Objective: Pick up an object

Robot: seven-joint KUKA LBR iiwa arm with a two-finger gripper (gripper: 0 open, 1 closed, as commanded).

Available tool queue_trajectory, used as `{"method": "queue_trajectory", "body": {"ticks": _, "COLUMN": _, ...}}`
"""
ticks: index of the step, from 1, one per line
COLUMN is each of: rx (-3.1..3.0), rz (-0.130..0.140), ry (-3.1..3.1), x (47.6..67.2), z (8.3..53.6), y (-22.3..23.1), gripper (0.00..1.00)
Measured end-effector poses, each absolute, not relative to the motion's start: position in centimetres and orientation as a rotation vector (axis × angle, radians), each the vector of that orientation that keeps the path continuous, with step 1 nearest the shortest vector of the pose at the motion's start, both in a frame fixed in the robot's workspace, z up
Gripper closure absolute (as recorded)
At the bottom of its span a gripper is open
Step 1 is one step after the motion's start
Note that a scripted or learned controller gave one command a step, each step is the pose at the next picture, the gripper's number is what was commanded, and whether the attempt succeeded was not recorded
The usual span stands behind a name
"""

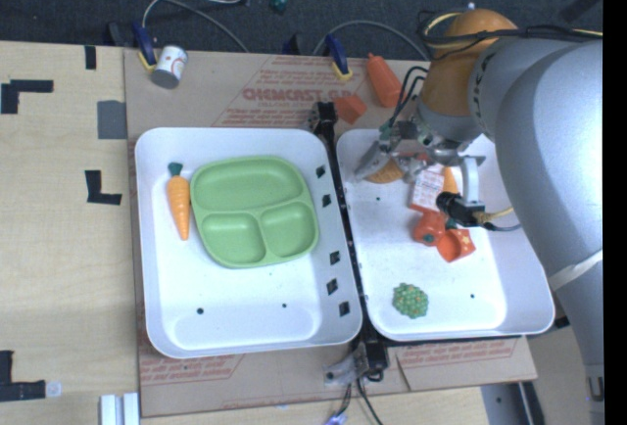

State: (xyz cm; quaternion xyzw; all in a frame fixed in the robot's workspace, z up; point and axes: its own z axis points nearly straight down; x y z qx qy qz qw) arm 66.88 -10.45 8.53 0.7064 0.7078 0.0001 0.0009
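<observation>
White bins (235, 335), fingers (384, 159) beside orange toy (437, 235)

A small white cylindrical can (169, 64) lies on brown cardboard (274, 95), near blue clamps (340, 61).

arm (549, 139) cut off right, claw (384, 157) blurred

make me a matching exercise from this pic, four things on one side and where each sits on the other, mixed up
Things:
1. carrot
2. green divided plate
3. green bumpy ball
4. small white can

Places:
A. near the front of the right bin
B. on the cardboard behind the left bin
C. middle of the left bin
D. left bin, just left of the plate

Pairs: 1-D, 2-C, 3-A, 4-B
</observation>
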Motion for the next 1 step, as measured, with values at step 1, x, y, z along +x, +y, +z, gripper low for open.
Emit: {"method": "queue_trajectory", "body": {"ticks": 1, "rx": 2.218, "rz": 0.0, "ry": 2.223, "x": 66.88, "z": 8.54, "y": -10.54, "gripper": 0.0}}
